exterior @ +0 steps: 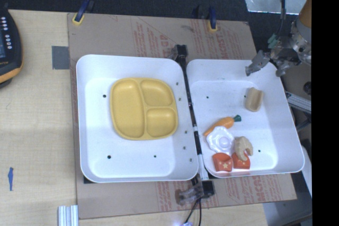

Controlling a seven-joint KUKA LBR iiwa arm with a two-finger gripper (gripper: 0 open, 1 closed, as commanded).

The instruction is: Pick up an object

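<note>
Gripper point(267, 63) is hovering at the 1 o'clock corner of the right bin point(280, 114), over its far rim, fingers point(253, 67) spreading apart with nothing between them. Objects are lying in that bin: a tan block point(253, 99) sitting toward 2 o'clock, well apart from the rest; a toy carrot point(222, 124) near center; a white fried egg point(220, 141) just below it; a beige piece point(243, 148) beside the egg; red pieces point(228, 162) at 6 o'clock. A yellow divided plate point(143, 108) is resting in the left bin point(95, 161). Both bins are sitting on the surface point(37, 129).
</note>
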